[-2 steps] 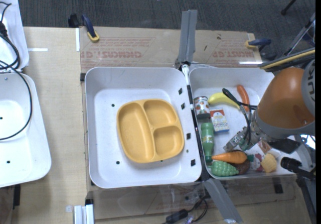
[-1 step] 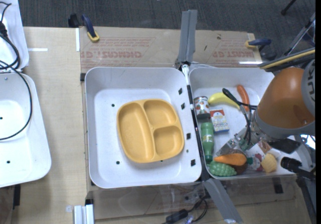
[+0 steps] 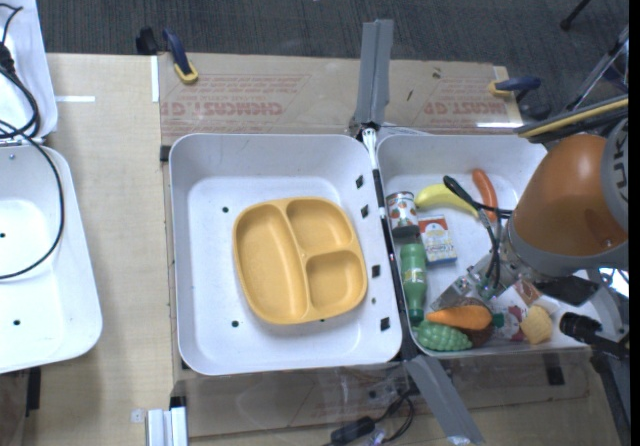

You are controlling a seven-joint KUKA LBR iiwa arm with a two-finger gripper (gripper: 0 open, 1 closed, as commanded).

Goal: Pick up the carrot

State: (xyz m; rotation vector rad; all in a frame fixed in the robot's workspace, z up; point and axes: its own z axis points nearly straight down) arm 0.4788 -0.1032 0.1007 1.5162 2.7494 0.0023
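Note:
The carrot [image 3: 462, 316] is a short orange piece lying near the front wall of the right bin [image 3: 520, 146], beside a bumpy green vegetable [image 3: 441, 337]. My gripper [image 3: 478, 284] hangs just above and slightly behind the carrot, below the arm's grey wrist and orange band [image 3: 570, 199]. The arm hides part of the bin's right side.
The right bin also holds a banana [image 3: 447, 197], a thin orange-red pepper [image 3: 485, 190], a small can [image 3: 401, 208], a small carton [image 3: 436, 239], a green bottle [image 3: 413, 279] and a yellowish item [image 3: 538, 325]. A yellow divided plate [image 3: 300, 259] lies in the left bin [image 3: 200, 234].

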